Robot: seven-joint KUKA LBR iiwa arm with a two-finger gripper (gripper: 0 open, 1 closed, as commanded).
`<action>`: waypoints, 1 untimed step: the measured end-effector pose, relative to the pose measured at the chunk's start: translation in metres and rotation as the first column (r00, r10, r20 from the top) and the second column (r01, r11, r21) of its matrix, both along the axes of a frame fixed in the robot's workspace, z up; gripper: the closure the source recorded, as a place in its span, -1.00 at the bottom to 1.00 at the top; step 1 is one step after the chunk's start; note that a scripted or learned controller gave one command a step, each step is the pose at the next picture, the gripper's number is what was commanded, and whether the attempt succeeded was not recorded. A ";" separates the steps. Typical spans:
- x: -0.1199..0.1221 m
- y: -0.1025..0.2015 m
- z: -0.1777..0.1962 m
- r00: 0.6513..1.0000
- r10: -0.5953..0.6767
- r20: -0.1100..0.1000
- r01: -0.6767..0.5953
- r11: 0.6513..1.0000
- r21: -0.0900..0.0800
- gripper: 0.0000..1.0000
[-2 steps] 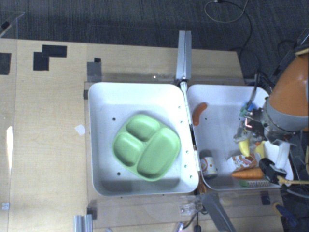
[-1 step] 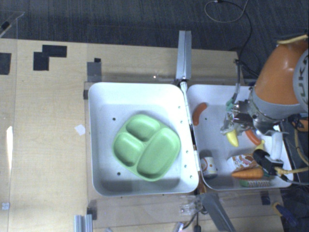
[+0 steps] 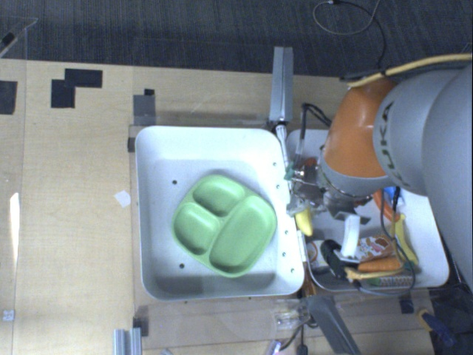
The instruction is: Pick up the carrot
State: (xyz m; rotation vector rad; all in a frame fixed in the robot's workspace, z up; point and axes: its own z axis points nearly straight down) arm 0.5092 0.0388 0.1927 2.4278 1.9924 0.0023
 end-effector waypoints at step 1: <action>0.103 0.002 0.027 0.947 -0.320 0.000 0.320 0.947 0.000 1.00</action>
